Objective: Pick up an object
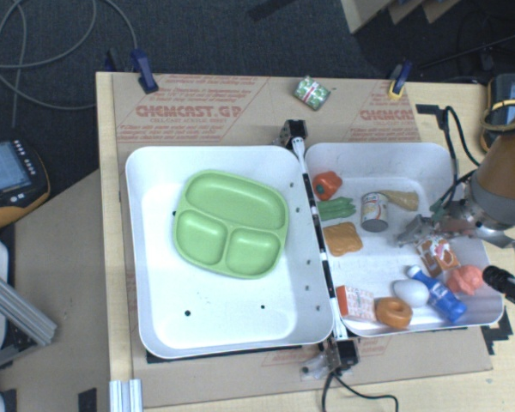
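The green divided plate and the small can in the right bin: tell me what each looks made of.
The green divided plate looks like moulded plastic, matte to satin: one even pale green, soft rounded compartment edges, only faint sheen. The small can looks like metal with a printed paper or painted label: a grey, shiny rim and top, a cylindrical body. At this size the label's material stays uncertain.

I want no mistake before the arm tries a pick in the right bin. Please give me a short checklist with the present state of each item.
1. Hand is over the right bin: ok.
2. Objects within reach, such as the can just left of the hand: ok.
3. Something held in the hand: cannot tell.
4. Free room around targets: not ok, the blue bottle, white egg and donut lie crowded.
5. Green plate lies apart in the left bin: ok.
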Controlling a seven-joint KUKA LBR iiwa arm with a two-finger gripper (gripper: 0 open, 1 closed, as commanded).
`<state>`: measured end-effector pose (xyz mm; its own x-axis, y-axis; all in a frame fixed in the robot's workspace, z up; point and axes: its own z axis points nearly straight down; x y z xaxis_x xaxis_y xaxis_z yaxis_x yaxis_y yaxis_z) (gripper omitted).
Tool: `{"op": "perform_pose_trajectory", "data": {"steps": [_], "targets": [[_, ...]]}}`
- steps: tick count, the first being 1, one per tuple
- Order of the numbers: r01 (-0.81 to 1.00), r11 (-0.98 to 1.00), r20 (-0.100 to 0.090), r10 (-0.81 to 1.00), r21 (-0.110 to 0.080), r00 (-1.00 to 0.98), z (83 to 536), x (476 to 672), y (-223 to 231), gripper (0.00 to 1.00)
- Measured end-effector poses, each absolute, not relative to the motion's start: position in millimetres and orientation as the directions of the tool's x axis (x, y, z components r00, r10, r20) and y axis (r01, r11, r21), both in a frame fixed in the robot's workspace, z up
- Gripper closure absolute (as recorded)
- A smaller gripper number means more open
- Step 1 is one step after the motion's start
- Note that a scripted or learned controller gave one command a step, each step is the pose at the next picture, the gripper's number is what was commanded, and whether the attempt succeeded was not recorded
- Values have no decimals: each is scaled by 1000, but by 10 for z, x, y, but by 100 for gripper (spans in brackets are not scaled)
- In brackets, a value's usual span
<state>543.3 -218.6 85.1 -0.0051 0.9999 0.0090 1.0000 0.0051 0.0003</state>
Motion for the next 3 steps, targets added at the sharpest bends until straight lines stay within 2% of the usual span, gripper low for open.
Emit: {"op": "perform_pose_trajectory", "data": {"steps": [1,2,3], "targets": [[1000,1,1,1000,2,-1,952,5424,-2229,100],[1000,2,-1,1000,3,-2,892,5725,-1682,100],[1000,2,1,1000,2,-2,1851,5717,-858,100]]}}
